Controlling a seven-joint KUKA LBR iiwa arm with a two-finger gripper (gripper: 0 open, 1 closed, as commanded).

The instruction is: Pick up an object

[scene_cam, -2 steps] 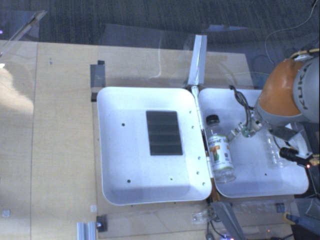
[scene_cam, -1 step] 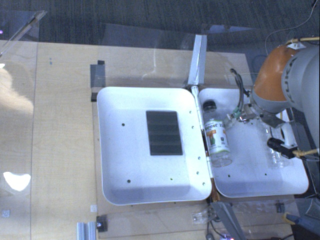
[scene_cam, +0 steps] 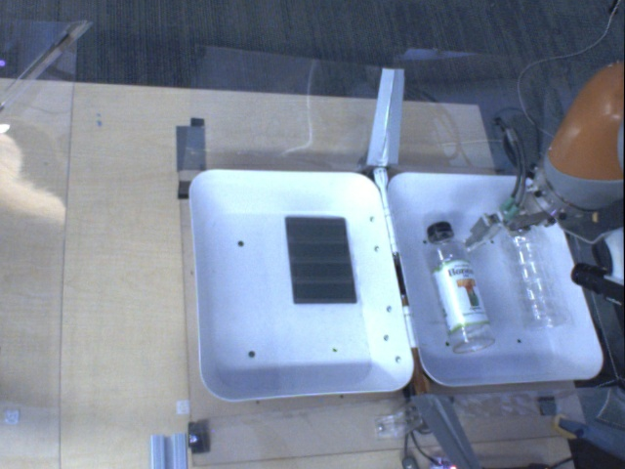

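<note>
My gripper [scene_cam: 485, 231], whose opening I cannot tell, hangs just right of the bottle [scene_cam: 457, 291], lying lengthwise toward me.

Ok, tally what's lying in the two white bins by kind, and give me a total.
Dark grey ribbed rectangular slab, in the left bin: 1
Clear plastic bottle with black cap and white label, in the right bin: 1
Clear unlabelled plastic bottle, in the right bin: 1
Total: 3
</note>
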